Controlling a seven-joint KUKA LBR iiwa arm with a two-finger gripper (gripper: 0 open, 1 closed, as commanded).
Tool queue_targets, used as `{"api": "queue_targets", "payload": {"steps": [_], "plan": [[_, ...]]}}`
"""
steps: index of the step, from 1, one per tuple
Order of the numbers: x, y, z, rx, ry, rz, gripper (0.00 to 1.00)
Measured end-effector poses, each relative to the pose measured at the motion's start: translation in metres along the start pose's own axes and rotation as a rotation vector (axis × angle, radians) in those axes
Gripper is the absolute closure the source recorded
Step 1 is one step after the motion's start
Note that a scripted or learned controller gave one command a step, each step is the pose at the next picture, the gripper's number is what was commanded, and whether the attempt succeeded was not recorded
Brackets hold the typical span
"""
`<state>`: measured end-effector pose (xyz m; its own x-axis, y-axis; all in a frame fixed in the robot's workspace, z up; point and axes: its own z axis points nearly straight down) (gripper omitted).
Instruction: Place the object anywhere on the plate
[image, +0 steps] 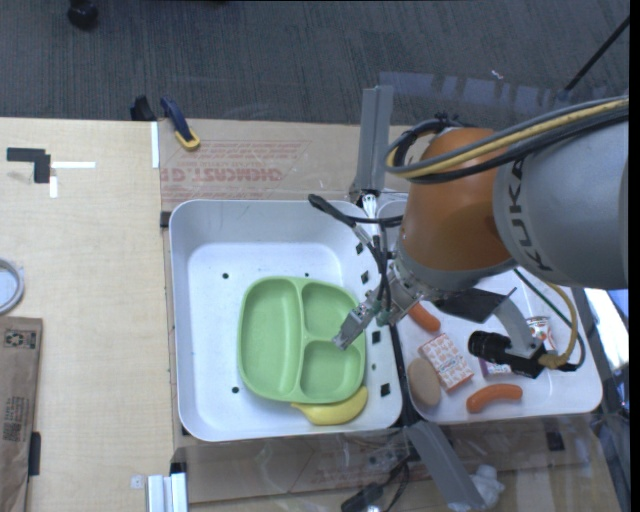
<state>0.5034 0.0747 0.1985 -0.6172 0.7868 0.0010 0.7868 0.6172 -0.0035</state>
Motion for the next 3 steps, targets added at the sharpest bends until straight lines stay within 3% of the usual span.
{"api": "queue_targets", "payload": {"steps": [1, 2, 3], "plan": [[-0.002, 0.000, -0.008, 0.001, -0.001, 0.006, 1.00], [0.078, 0.028, 0.017, 0.000, -0.001, -0.130, 1.00], [0.036, -0.003, -0.099, -0.003, -0.003, -0.214, 1.00]]}}
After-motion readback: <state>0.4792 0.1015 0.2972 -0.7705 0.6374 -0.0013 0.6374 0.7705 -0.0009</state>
